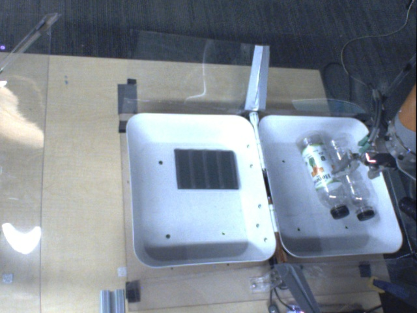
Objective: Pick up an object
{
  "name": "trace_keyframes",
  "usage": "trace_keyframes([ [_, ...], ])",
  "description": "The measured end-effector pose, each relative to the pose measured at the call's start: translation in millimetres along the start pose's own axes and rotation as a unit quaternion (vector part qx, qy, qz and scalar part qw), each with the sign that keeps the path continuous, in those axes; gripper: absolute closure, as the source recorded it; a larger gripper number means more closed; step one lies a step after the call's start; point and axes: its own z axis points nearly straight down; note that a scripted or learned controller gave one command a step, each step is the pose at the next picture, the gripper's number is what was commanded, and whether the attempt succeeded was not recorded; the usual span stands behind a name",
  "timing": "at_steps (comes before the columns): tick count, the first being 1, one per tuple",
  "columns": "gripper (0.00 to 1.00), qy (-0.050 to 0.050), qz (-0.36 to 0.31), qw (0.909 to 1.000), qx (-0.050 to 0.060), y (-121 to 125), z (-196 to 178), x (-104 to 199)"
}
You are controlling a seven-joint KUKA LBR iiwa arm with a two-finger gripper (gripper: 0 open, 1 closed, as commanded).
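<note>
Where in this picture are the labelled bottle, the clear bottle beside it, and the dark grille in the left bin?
labelled bottle [317,163], camera view, on its label.
clear bottle [352,186], camera view, on its body.
dark grille [206,169], camera view, at its middle.

Bright, even overhead light; glare patches on clear plastic sheet [19,237] at left; soft focus throughout.

Setting: robotics lab or test cell. Evidence: a pale wooden bench [71,175] is carrying two shallow white bins, the left bin [140,175] and the right bin [287,233], lying side by side. Clear acrylic guard panels [19,142] are standing far across from the gripper [366,154]. Loose cables [378,38] are trailing over dark carpet [195,5] beyond it.
</note>
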Motion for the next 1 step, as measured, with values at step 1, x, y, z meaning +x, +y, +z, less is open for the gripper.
trace_keyframes([
  [1, 0.0, 0.0, -0.063, 0.998, 0.0, 65.8, 37.6, -9.4],
])
